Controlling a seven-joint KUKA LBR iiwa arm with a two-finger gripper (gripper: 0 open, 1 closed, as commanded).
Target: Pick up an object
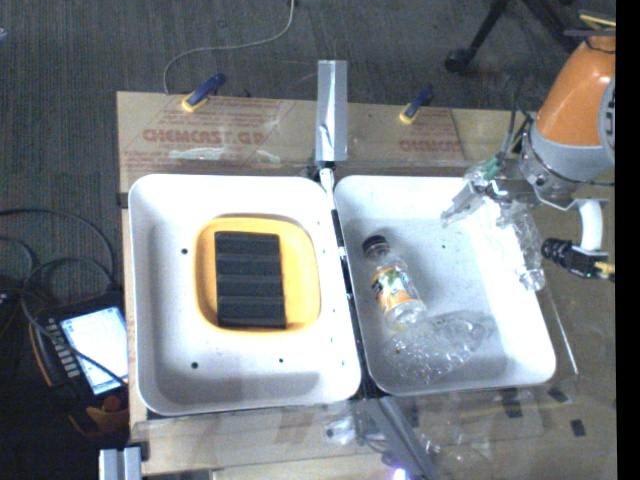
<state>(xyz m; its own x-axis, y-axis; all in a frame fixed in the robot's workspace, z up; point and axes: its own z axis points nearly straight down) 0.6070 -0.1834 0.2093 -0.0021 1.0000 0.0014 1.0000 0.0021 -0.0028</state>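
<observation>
Camera view: 2 bins. L bin (160,298): 1 yellow tray (305,278). R bin (520,353): 1 bottle (393,283). Gripper (478,190) above R bin, jaw state can't tell.

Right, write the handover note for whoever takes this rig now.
Gripper: over the right bin's far right part, nothing seen held; finger state unclear.
Small clear bottle, dark cap, orange label: lying in the right bin, left of centre.
Crumpled clear plastic: near the bottle's base, toward the bin's front.
Yellow tray with black ribbed block: left bin.
Done: nothing picked.
Left: grasp and lift one object.
</observation>
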